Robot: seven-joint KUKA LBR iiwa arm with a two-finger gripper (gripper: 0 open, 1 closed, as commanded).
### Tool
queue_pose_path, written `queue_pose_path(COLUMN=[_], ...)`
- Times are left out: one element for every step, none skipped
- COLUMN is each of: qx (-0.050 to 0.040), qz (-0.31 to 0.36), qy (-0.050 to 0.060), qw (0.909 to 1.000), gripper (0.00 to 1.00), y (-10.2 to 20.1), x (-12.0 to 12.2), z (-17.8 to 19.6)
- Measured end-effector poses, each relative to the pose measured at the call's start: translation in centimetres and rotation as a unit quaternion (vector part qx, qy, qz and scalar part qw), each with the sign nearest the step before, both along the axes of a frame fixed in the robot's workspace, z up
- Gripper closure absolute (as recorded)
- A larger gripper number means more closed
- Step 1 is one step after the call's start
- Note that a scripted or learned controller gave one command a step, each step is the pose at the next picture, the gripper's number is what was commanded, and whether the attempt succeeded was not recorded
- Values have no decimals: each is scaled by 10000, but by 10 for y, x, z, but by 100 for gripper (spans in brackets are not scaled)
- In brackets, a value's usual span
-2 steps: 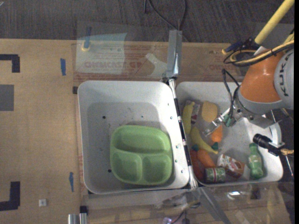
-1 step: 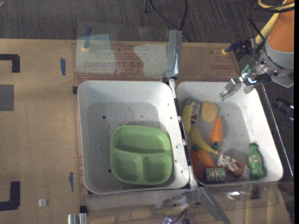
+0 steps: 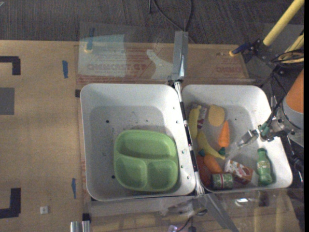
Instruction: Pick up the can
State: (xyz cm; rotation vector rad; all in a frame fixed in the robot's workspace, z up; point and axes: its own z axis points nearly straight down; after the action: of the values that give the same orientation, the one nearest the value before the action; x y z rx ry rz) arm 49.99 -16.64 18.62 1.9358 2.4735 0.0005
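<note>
Jaws look spread apart with nothing between them, as far as I can make out from the slanted view, on the silver two-finger gripper (image 3: 252, 136), which hangs over the right side of the right white plastic bin (image 3: 263, 99), coming off the grey arm with the orange band (image 3: 296, 100) at the right edge. The small red-and-green labelled can (image 3: 222, 180) lies on its side near the front edge of that bin, well apart from the gripper and just beside a red-and-white crinkly packet (image 3: 240, 170). Count for the right bin: two yellow toy bananas (image 3: 193, 121), one behind the other along the left wall, two orange toy carrots (image 3: 223, 134), one pale yellow potato-shaped lump (image 3: 216, 115), one green plastic bottle (image 3: 263, 166) lying near the front right corner, the one packet and the one can. There's also something reddish tucked in the front left corner that I can't identify. The left white plastic bin (image 3: 96, 105) holds one light green three-compartment plastic tray (image 3: 145, 159), sitting toward the front right of it. Both bins sit side by side on a tan wooden bench (image 3: 43, 144) with black corner marks and a few bits of blue tape. Behind the bench there's dark carpet (image 3: 72, 8), a black cable loop (image 3: 170, 6) and a yellow pole (image 3: 286, 17) at the top right.
</note>
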Motion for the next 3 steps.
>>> queue_pose_path(qx=[-7, -6, 87], qz=[86, 377, -311], qy=[-12, -16, 96], qw=[10000, 9993, 9994], gripper=[0, 0, 0], y=[-33, -50, -47], x=[65, 97, 167], z=[-15, -91, -98])
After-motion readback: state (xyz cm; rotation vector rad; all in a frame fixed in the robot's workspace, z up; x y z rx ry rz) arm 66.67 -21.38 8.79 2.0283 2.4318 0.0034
